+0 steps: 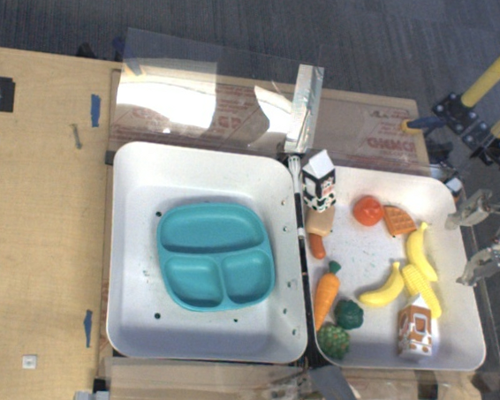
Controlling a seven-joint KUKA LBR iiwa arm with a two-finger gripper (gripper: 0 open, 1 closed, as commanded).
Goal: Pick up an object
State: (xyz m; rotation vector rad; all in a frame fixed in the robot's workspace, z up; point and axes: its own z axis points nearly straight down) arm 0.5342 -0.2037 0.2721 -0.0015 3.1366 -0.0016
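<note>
The gripper [486,235] hangs at the right bin's [457,345] edge — fingers unclear — near the bananas [407,273], holding nothing.

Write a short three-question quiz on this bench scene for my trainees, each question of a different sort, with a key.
1. True or false: the teal tray lies in the right bin.
2. Which thing lies nearest the carrot? A) the tomato B) the broccoli C) the milk carton
3. Fill in: the yellow fruits in the right bin are ____.

Key: 1 false, it lies in the left bin. 2 B. 3 bananas.
</note>
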